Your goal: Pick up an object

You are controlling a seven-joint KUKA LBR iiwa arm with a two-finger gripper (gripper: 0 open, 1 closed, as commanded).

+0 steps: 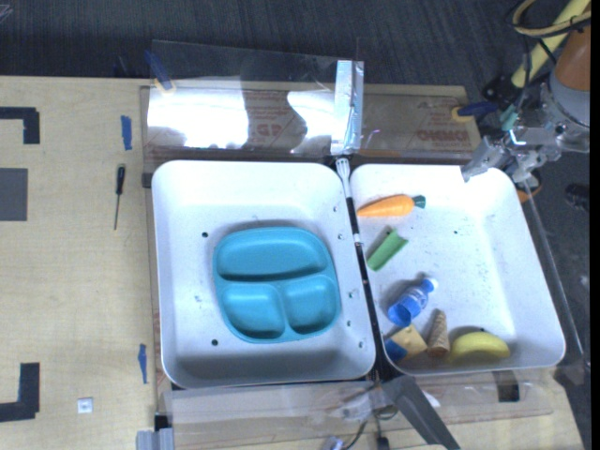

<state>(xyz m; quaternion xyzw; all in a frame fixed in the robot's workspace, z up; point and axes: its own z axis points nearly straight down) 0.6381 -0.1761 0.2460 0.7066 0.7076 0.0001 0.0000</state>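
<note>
Two white bins: left bin (178,251) holds one blue divided tray (277,281). Right bin (497,251) holds one carrot (386,206), one green block (385,249), one blue bottle (411,301), one cone (437,334), one banana (479,346), one small blue-yellow piece (397,349). No readable labels. My pincer (511,157) sits over right bin's far corner; grip state unclear, nothing seen held.

Smooth, glossy white plastic is seen in both bins (487,279), glossy blue plastic in the tray (275,281); the bench (66,279) appears to be matt wood.
</note>
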